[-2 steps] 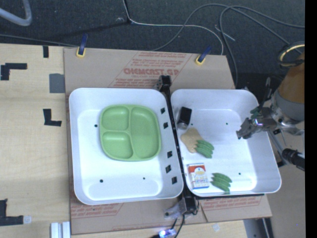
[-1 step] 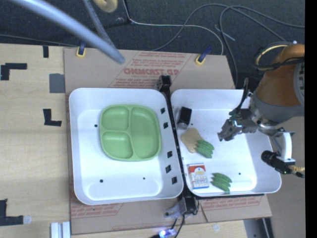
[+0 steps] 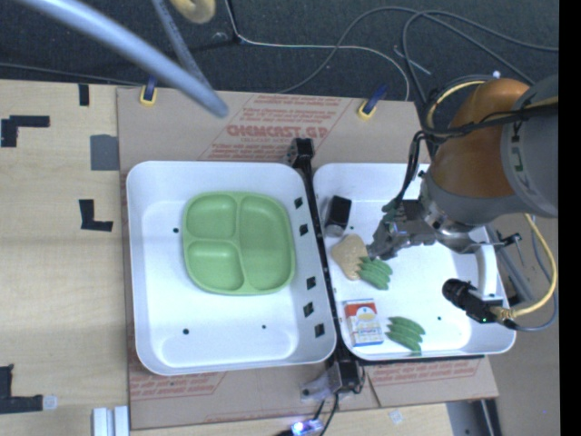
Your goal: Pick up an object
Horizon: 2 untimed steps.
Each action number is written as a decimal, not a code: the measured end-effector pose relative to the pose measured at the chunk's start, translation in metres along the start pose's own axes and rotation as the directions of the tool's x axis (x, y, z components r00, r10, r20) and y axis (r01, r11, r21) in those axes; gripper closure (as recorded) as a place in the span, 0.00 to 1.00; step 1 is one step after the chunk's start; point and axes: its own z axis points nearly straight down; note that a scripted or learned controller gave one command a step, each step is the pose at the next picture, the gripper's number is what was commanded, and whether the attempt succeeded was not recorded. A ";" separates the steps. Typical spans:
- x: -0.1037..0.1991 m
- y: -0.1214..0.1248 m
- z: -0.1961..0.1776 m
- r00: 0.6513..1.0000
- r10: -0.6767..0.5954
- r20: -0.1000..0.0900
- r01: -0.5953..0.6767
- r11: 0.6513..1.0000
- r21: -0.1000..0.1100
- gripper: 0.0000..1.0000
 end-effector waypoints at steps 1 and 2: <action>0.055 -0.001 -0.010 1.000 0.000 0.001 0.000 1.000 -0.001 1.00; 0.120 0.006 -0.008 1.000 -0.001 0.001 0.001 1.000 0.000 1.00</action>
